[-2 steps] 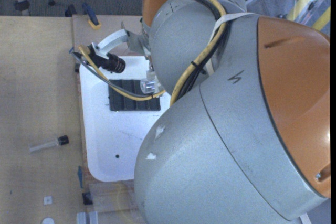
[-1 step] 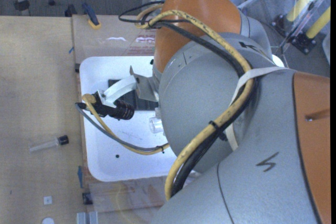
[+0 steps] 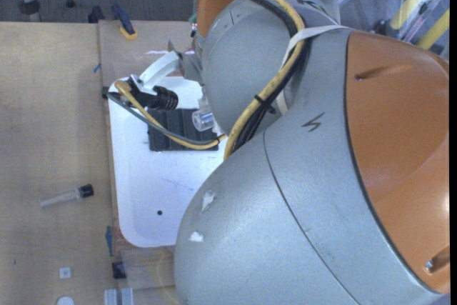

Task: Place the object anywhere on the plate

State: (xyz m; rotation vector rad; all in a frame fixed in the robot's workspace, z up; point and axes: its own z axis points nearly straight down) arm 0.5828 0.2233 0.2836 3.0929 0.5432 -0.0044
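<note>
White bin (image 3: 146,218) lies half hidden beneath grey arm (image 3: 285,153).

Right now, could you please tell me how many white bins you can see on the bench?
1. One white bin lies left of centre, its rounded lower corner clear, with the arm reaching over its upper part. A second bin may be hidden beneath the arm.

arm (image 3: 307,153) over bin (image 3: 143,218) (from right)
</note>
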